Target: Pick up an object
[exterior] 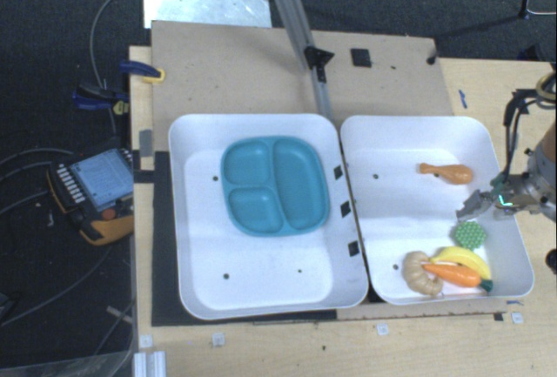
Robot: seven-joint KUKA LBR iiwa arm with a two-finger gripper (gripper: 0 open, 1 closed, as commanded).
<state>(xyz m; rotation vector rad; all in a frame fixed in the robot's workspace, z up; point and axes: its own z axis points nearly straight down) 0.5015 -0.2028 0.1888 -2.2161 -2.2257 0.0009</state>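
In the right bin (409, 136) lie several toy foods. An orange chicken drumstick (447, 172) rests near the far right wall. A green dotted ball (470, 234) sits lower, with a yellow banana (465, 258), an orange carrot (454, 274) and a tan piece shaped like ginger (420, 273) clustered at the front right corner. My gripper (477, 204) reaches in from the right edge, low over the bin just above the green ball and below the drumstick. Nothing shows between its tips.
The left bin (196, 279) holds a blue divided plate (275, 185). A grey pole (291, 10) slants across the back of the bench. Clamps and a small device lie on the floor at the left. Bare bin floor spreads left of the toys.
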